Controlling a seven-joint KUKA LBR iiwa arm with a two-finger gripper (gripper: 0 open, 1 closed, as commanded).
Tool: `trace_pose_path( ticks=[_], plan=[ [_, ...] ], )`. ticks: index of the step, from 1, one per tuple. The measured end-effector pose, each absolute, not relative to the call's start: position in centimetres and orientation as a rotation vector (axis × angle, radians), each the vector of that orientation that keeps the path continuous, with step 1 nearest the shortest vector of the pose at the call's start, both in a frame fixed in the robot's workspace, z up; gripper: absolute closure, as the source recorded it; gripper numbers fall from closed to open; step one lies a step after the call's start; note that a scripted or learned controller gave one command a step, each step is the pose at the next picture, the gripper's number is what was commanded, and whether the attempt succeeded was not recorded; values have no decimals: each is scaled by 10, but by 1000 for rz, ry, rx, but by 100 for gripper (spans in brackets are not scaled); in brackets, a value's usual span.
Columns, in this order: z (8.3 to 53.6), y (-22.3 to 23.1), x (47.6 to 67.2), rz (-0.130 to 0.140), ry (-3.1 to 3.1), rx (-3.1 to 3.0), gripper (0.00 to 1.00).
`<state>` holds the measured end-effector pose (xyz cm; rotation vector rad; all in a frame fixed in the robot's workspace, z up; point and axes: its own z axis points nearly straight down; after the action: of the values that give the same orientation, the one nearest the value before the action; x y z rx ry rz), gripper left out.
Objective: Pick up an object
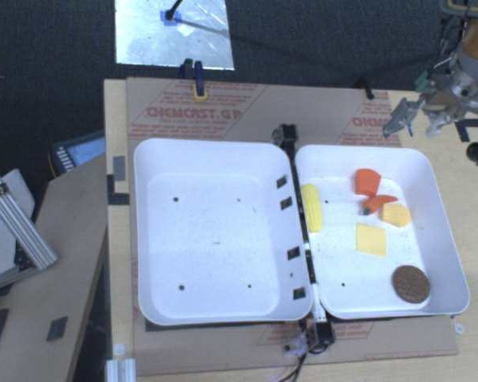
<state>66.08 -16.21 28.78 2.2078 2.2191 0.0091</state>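
Gripper (421, 119) hangs above the bench just past the far right corner of the right bin (442, 205), its two fingers spread apart with nothing between them. It sits off the bin's rim, not over the contents, which suggests the arm is poised between tries instead of committed to any one piece.

Any of the loose pieces in the right bin could serve as the object to lift. Nearest the gripper is the orange piece (367, 181), lying towards the bin's far side, with a smaller orange bit (378, 204) just beside it. Next to those rests a yellow-orange block (397, 214), and nearer the camera a flat yellow square (372, 239). A brown disc (411, 283) lies at the near right corner, well apart from the gripper. A corn cob (311, 206) lies lengthwise along the bin's left wall, close to the hinge joining it to the left bin (215, 229).

All pieces lie flat and mostly separate, so each looks reachable from above.
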Motion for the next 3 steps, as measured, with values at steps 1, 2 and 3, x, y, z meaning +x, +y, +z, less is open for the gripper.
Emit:
trace_pose_path(
  ticks=[1,2,3],
  plan=[
    [325,-194,662,4,2217,2217,0],
    [365,-207,628,4,2218,2218,0],
    [429,-206,641,7,2221,2209,0]
  ],
)
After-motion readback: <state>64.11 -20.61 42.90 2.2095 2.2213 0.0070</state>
